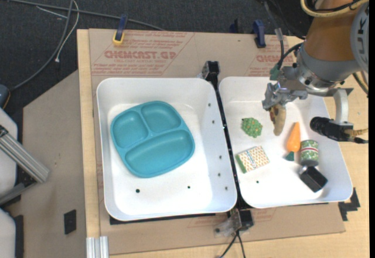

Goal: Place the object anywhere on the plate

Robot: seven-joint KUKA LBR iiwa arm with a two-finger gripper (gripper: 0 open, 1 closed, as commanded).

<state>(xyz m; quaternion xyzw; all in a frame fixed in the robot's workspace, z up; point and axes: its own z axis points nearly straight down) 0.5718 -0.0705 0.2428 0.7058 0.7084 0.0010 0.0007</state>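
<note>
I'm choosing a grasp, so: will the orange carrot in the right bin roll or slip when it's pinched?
The carrot looks tapered and smooth, so it may slip toward its thin end. Its round body could probably roll if nudged sideways. The can close beside it might block that.

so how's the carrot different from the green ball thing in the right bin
The carrot is orange, long and tapered; the green ball is green, squat and roundish. The carrot lies near the bin's right side, beside a small can; the ball sits alone, further left. Both are small and rest in the right bin, below the gripper.
</note>
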